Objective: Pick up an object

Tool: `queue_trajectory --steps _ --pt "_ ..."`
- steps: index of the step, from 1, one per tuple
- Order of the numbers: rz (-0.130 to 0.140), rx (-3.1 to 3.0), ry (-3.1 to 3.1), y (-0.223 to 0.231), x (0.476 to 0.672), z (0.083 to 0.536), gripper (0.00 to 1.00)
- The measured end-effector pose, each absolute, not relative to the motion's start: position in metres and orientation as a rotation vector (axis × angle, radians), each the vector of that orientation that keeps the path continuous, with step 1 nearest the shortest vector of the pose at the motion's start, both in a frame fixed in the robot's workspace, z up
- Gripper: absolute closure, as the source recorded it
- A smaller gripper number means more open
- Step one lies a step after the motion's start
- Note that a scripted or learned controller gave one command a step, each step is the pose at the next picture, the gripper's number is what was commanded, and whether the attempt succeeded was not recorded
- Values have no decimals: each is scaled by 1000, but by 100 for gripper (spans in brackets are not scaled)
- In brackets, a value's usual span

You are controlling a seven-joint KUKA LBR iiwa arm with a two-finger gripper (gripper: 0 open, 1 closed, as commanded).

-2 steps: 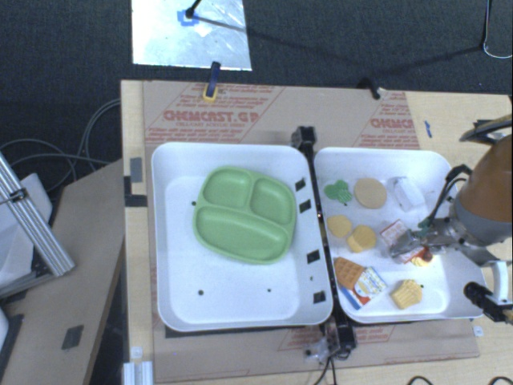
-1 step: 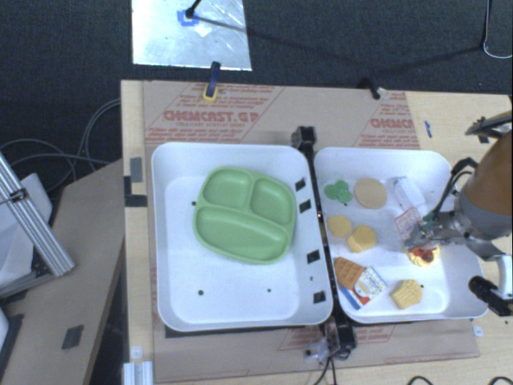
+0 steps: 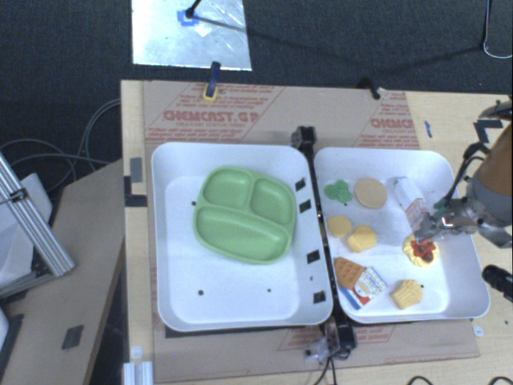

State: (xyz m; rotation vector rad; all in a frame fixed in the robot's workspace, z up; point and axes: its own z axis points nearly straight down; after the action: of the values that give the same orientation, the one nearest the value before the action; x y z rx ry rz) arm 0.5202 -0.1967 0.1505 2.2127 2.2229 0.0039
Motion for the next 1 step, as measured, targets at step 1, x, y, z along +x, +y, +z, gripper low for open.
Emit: queue_trajectory --steps 1 --pt "6 2210 2222 -192 525 213 100"
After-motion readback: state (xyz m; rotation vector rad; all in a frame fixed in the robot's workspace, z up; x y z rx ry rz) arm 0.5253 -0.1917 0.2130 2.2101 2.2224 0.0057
